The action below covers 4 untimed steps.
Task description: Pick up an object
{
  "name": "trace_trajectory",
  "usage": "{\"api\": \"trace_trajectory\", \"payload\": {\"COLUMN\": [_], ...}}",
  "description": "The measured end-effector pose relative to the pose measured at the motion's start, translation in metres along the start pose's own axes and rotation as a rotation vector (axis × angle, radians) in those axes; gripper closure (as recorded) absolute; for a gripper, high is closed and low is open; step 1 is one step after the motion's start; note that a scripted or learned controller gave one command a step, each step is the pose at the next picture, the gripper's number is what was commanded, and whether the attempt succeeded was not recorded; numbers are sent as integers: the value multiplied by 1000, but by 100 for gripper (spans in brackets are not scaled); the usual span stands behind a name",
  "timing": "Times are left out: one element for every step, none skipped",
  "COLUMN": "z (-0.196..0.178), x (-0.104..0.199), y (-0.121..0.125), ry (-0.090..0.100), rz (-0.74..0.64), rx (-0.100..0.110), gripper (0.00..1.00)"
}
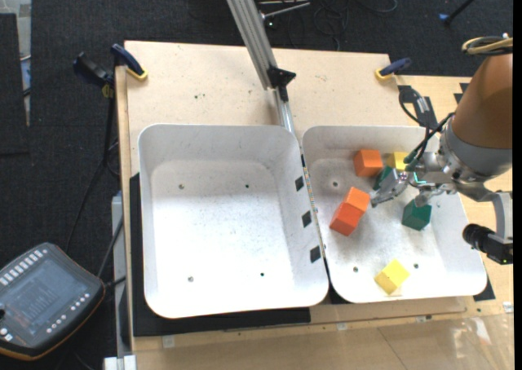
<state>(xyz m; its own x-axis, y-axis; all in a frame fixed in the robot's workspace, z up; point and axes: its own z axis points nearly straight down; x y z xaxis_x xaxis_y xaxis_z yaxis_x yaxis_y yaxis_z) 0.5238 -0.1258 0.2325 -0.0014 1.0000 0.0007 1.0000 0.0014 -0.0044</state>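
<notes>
Several blocks lie loose in the right bin (457,287), all fair candidates: a green block (417,216) sits just beside the gripper (405,185), which hangs low over the bin's middle, probably lined up for a grasp. Nothing appears pinched between its fingers, though I cannot tell whether they are spread or closed. Around it crowd an orange block (350,210), a smaller orange one (368,162) and a yellow piece (397,161), while another yellow block (391,276) lies well apart and the left bin (163,148) stands alongside.

The left bin (220,213) lies open to reach — blocks crowd the right bin (457,279), orange block (349,210) nearest the divide.
</notes>
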Motion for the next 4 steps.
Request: {"api": "trace_trajectory", "payload": {"z": [-2,58,122,138], "x": [0,-4,-1,0], "y": [1,-7,-8,-8], "ry": [-1,0,1,0], "rz": [1,3,3,2], "rx": [-4,2,3,-2], "gripper": [0,0,0,0]}}
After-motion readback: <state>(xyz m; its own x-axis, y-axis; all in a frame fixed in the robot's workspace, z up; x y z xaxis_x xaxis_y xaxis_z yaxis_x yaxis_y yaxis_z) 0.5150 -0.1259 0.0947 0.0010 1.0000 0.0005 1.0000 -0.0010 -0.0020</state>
